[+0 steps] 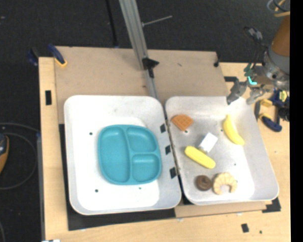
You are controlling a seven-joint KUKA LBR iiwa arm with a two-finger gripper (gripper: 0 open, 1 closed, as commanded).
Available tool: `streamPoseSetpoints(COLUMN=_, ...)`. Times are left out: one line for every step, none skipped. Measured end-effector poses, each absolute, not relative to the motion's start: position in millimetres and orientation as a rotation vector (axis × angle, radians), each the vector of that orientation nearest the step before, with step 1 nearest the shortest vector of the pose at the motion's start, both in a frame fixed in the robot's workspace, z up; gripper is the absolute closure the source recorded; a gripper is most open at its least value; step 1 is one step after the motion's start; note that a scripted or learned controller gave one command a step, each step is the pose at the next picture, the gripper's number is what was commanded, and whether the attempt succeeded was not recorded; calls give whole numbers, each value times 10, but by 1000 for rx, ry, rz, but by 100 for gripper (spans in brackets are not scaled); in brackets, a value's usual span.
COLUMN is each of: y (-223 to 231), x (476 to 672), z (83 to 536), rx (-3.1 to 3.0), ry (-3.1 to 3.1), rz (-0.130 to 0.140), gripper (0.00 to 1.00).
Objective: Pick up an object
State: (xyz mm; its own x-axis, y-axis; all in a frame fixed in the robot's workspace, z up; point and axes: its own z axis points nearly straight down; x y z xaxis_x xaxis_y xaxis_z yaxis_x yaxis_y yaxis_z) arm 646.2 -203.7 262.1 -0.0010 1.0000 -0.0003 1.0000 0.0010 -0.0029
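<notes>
grey 2-finger claw [244, 96] at upper right of frame, over the white right bin's [265, 150] far rim, apparently spread, empty. nearest target: curved yellow plastic banana [233, 130] just below. best lowered straight, fingers straddling its narrow middle.

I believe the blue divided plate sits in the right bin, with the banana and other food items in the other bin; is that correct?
Not quite: the camera view shows the blue divided plate in the left bin. The banana and other food items lie in the right bin.
</notes>
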Motion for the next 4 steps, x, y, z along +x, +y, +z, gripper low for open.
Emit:
streamPoseSetpoints(y=-2038, x=6473, z=2648, rx=-2221, ry=-2225, rz=-1, gripper=0)
streamPoseSetpoints(y=-2031, x=6511, z=2024, rx=-2218, ry=-2222, rz=5, gripper=0)
streamPoseSetpoints(y=-2003, x=6528, z=1604, rx=-2217, ry=-2227, rz=3, gripper=0)
streamPoseSetpoints(y=-2006, x=6529, z=1089, rx=-2217, ry=-2227, rz=2, gripper=0)
